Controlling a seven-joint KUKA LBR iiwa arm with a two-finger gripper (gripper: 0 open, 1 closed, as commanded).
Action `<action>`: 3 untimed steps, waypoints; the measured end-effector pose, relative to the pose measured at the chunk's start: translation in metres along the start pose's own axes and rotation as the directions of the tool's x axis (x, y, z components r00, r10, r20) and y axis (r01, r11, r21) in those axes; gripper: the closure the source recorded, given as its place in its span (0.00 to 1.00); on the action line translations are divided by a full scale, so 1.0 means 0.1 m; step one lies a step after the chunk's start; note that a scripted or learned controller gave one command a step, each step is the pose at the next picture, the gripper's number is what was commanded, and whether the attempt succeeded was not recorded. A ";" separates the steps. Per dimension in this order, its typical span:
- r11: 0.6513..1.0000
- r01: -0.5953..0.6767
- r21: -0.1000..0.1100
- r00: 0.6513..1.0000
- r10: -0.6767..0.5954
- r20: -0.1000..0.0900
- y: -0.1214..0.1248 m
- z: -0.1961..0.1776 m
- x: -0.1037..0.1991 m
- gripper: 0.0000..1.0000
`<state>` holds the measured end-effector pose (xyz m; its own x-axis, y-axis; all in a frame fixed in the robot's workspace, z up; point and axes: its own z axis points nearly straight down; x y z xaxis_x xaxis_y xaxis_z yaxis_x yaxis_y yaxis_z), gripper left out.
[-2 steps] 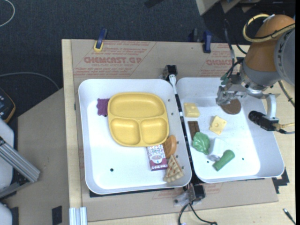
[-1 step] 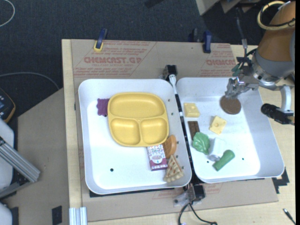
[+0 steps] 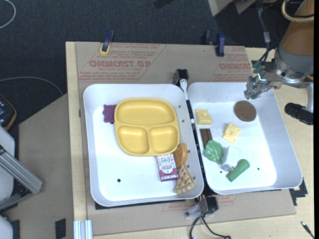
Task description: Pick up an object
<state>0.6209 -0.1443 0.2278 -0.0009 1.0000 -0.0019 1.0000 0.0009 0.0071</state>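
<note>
My gripper (image 3: 252, 91) hangs over the back right part of the right bin (image 3: 284, 148), just above and behind a round brown cookie (image 3: 245, 111). Its fingertips look close together with nothing visible between them. Further into that bin lie a pale yellow block (image 3: 203, 116), a yellow cheese wedge (image 3: 231, 133), a dark brown bar (image 3: 205, 136), a green leafy piece (image 3: 214, 151) and a green cucumber-like toy (image 3: 238, 170).
The left bin (image 3: 97, 153) holds a yellow divided plate (image 3: 147, 126), a purple piece (image 3: 108, 113) behind its left edge, a small pink carton (image 3: 167, 167), an orange-brown piece (image 3: 181, 154) and a waffle wedge (image 3: 185, 179). A divider runs between the bins.
</note>
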 end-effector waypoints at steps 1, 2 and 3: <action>1.000 0.004 0.009 1.000 -0.004 -0.005 -0.01 0.07 0.47 1.00; 1.000 0.006 0.006 1.000 -0.006 -0.005 0.09 0.09 1.09 1.00; 1.000 0.006 0.008 1.000 -0.006 -0.004 0.11 0.15 1.69 1.00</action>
<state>0.6321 0.0246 0.2125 -0.0068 1.0000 0.0022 1.0000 0.0068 -0.0014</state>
